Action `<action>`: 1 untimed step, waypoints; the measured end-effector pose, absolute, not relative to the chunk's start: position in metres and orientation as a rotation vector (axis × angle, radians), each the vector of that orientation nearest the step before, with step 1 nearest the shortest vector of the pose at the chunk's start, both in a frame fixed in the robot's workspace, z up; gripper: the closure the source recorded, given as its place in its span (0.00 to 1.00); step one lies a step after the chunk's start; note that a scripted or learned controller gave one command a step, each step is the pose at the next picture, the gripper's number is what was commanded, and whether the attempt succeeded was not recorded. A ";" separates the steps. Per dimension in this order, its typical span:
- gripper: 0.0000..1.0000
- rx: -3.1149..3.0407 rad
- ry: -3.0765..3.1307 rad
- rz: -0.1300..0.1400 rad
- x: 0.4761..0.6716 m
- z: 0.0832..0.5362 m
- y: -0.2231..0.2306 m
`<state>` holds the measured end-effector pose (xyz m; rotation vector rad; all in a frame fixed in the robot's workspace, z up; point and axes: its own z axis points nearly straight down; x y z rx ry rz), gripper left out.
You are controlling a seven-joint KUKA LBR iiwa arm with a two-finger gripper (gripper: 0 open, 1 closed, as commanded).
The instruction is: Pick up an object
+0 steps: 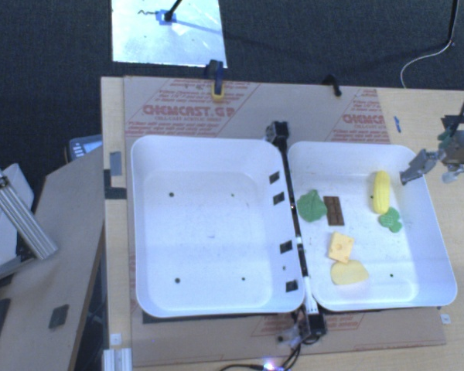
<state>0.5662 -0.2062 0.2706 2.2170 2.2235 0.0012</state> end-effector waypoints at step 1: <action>0.00 2.217 2.232 -0.003 0.601 0.153 -0.205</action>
